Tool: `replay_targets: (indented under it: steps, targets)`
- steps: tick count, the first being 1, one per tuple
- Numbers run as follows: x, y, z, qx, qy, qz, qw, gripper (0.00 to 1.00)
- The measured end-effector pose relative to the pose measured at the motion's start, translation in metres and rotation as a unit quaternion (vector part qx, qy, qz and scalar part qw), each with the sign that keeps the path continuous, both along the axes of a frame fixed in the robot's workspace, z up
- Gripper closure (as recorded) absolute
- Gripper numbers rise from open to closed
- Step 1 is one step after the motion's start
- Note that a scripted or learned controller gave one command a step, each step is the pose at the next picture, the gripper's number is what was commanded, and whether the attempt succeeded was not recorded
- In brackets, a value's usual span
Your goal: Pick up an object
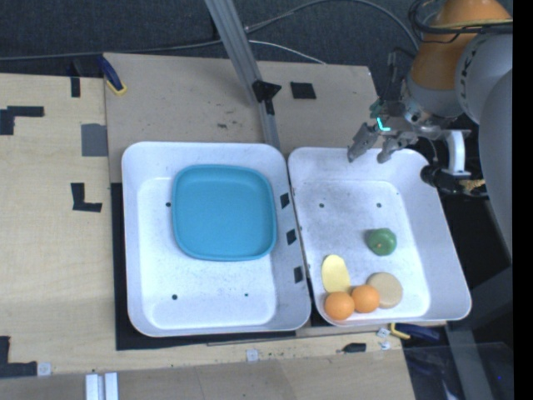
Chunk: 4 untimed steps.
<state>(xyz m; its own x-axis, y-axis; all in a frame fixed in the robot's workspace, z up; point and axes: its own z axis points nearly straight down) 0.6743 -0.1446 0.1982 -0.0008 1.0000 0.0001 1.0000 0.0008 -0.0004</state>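
Fingers (372, 153) spread, over right bin (433, 223) rim

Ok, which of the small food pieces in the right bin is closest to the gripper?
The small green round piece. It lies alone mid-bin, nearer the gripper at the far rim, while the yellow, two orange and beige pieces cluster at the near edge.

Tan wooden bench (50, 223) with black tape marks (79, 197) scattered toward nine o'clock. Bearing two shallow white bins side by side on a dark mat (119, 323): left bin (146, 302) toward eight o'clock, right bin (437, 294) toward four o'clock, rims touching at centre. Also a grey metal bar (241, 48) slanting across toward twelve o'clock.
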Motion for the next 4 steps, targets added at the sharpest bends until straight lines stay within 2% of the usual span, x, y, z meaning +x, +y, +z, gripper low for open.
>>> replay_targets:
  steps: [1,2,3,4]
  targets:
    - [0.0,0.0,0.0,0.0,0.0,0.0,1.0,0.0]
    - [0.002,0.006,-0.045,0.0002,0.002,0.0,1.0,0.0]
    - [-0.001,0.007,-0.109,0.0003,0.003,0.0,1.0,0.0]
    - [-0.001,0.007,-0.11,-0.0003,0.0,0.0,1.0,0.0]
